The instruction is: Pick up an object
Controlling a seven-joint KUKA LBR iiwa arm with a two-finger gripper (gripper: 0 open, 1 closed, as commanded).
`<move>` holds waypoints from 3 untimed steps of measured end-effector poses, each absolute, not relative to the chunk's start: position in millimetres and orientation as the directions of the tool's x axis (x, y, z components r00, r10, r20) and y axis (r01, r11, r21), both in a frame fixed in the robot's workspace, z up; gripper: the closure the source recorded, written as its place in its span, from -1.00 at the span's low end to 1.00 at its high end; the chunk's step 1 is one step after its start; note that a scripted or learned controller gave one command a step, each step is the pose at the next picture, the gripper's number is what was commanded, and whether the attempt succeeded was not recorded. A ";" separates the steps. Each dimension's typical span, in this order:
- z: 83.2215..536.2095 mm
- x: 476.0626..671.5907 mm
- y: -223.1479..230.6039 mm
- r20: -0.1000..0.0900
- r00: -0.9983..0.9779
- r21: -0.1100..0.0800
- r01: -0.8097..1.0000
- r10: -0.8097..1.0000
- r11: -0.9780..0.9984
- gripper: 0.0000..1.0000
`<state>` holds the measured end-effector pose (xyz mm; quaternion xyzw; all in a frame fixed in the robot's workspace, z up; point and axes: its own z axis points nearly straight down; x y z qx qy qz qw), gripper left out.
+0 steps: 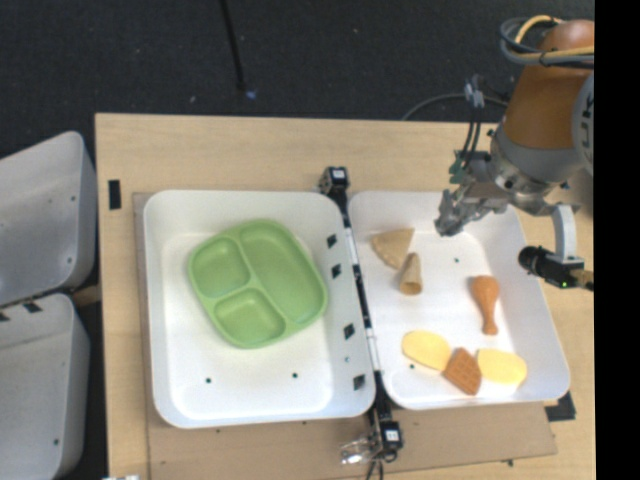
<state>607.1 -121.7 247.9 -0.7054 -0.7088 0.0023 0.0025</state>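
Gripper [450,220], fingers' spread impossible to tell, hovers just right of the tan wedge [394,246] in the right bin [535,268]; a descent there likely meets bare floor, missing wedge and cone [411,274]

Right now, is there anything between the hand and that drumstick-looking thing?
No. In the camera view, only bare white bin floor separates the hand from the drumstick.
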 end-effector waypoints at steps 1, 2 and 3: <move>253.5 588.3 -75.0 0.002 -0.006 -0.005 1.000 1.000 0.006 1.00; 255.6 576.4 -25.6 0.001 -0.007 -0.006 1.000 1.000 0.007 1.00; 257.6 556.9 19.8 0.001 -0.007 -0.006 1.000 1.000 0.007 1.00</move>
